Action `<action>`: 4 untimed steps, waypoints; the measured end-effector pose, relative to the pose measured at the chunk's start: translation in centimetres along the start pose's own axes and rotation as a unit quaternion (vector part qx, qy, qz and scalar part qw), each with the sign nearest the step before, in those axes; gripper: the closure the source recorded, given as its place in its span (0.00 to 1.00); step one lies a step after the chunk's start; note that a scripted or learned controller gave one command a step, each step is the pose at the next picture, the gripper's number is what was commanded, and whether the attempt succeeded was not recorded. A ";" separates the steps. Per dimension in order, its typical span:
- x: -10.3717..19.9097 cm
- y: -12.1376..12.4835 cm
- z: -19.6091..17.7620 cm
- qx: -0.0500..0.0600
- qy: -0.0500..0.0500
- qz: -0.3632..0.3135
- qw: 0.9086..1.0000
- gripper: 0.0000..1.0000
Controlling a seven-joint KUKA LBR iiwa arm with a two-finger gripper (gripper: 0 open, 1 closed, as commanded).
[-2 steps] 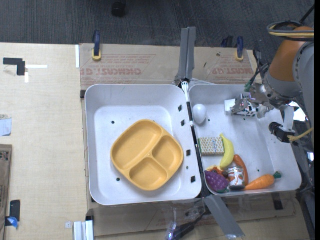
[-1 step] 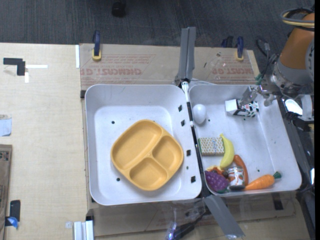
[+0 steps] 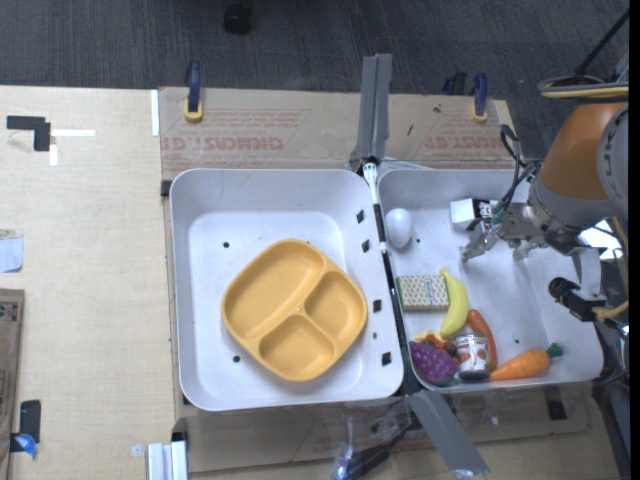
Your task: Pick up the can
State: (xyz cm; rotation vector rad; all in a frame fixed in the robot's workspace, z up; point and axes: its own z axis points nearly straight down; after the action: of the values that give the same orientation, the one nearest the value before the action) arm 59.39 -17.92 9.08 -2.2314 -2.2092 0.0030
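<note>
dark grey carpet runs behind a pale wooden bench, where a cardboard sheet clamped with blue clips lies under two white bins. the claw hangs over the back half of the right bin, its two fingers spread apart with nothing between them. the can, small with a red and white label, stands well toward the front of the bin from the claw and a little to its left in the view, apart from it. just beside the can lie a bunch of purple grapes on its left and an orange carrot on its right, with a reddish sausage-like piece behind it. between the can and the claw lie a yellow banana and a speckled sponge block. left of the claw rests a white egg-shaped thing, and a small white box sits just behind the claw. the left bin, well to the claw's left, holds a yellow divided plate
</note>
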 end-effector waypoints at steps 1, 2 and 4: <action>-0.1 0.0 -0.9 0.000 -0.001 0.000 1.000 1.00; -0.1 0.0 -0.9 0.000 -0.001 0.000 1.000 0.00; -0.2 0.0 -1.8 0.000 -0.001 0.001 1.000 0.00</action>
State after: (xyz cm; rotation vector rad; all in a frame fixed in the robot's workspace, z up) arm 59.41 -18.10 10.92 -2.2344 -2.2090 0.0046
